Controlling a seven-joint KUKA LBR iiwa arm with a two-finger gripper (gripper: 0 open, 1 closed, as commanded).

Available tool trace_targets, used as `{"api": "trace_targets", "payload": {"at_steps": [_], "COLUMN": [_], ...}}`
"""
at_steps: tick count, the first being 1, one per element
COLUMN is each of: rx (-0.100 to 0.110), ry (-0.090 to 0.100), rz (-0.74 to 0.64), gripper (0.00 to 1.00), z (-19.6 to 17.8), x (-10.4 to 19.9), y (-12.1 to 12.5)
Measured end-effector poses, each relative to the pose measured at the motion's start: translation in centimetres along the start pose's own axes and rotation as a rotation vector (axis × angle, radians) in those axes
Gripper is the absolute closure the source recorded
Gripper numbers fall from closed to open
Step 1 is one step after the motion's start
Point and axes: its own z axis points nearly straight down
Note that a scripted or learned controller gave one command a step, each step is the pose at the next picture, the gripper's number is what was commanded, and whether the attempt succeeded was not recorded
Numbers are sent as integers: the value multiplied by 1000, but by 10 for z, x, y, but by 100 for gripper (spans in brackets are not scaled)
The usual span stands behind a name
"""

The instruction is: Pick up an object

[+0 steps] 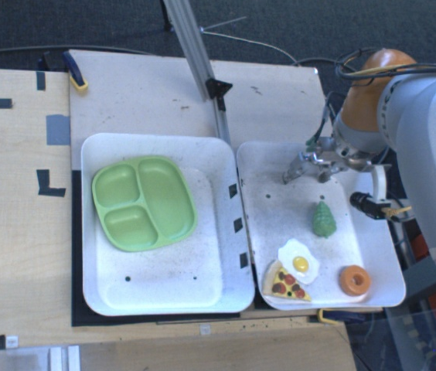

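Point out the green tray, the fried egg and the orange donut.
green tray (144, 202), camera view, on its central divider.
fried egg (298, 260), camera view, at the yolk's edge.
orange donut (347, 284), camera view, on the ring's left side.

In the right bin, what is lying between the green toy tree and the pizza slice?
In the camera view, a toy fried egg lies between the green toy tree and the pizza slice, and it touches or overlaps the slice's upper edge.

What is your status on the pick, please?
End effector over right bin, upper part, nothing seen held. Green toy tree nearest, just below. Fried egg, pizza slice, donut clustered beyond.
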Motion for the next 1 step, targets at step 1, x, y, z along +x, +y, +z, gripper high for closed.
{"api": "trace_targets", "payload": {"at_steps": [1], "rx": [-3], "ry": [-1], "rz": [-2], "gripper": [100], "z": [-13], "x": [0], "y": [1]}}
